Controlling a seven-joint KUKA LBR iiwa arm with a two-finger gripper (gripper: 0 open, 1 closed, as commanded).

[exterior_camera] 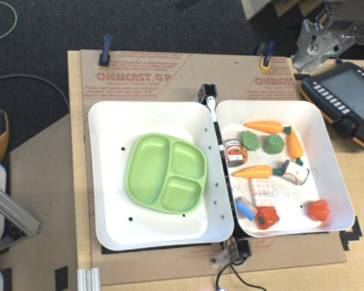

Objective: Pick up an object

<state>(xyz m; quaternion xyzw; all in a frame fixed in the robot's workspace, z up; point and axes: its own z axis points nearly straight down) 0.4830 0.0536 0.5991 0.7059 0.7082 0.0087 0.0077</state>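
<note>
L bin held a lime-green divided plate w/ three compartments. R bin held the toy food: small can at its left edge, orange carrot at the far side, green knobbly piece, carrot mid-bin, red-and-white carton, red tomato near right. Gripper sat far right, beyond the bins, over the bench; couldn't tell if open or closed.

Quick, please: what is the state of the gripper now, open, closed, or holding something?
Gripper: cannot be told; it hangs above the bench beyond the right bin, with nothing visible between its fingers.
</note>
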